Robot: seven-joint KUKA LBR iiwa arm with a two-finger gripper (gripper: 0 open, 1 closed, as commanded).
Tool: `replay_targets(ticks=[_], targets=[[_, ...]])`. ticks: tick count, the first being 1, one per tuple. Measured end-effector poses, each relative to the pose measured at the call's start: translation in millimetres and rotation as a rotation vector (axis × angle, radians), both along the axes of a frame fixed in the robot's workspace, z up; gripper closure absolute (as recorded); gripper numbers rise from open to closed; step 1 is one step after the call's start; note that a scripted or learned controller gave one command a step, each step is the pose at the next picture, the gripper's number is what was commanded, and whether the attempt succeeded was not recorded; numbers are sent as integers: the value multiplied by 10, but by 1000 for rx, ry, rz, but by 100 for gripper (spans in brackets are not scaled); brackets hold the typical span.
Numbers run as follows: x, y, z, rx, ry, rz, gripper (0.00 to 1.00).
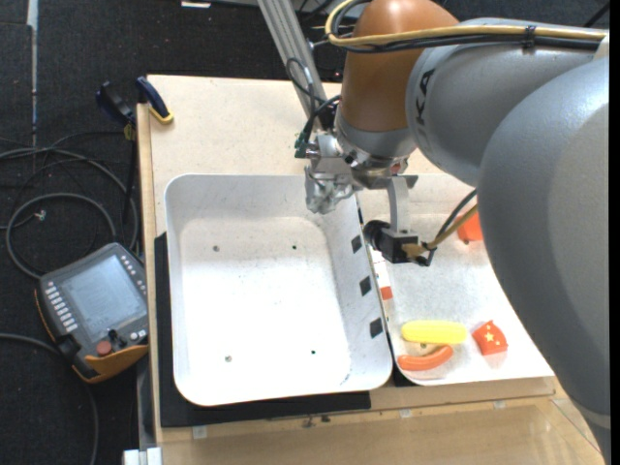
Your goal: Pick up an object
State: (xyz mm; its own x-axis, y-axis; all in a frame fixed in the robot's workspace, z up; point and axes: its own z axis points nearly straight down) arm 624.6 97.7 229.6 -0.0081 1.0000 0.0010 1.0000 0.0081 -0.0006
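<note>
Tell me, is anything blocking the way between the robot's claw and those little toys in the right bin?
Nothing visible lies between them. The gripper hangs over the left bin's far edge, while the yellow banana-shaped toy, the orange curved toy and the small red block lie at the right white bin's near end, across the dividing rim.

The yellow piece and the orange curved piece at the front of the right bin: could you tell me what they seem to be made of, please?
The yellow piece looks like smooth moulded plastic, possibly foam: even colour, rounded ends, soft sheen. The orange curved piece beside it looks like plastic too, glossy, with a paler inner face. The right bin under them looks like matte white speckled plastic. All three are judged by look alone.
</note>
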Motion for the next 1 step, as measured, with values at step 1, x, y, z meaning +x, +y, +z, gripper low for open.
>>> replay_targets(ticks=[1], targets=[[2, -37, 7, -2, 0, -5, 0]])
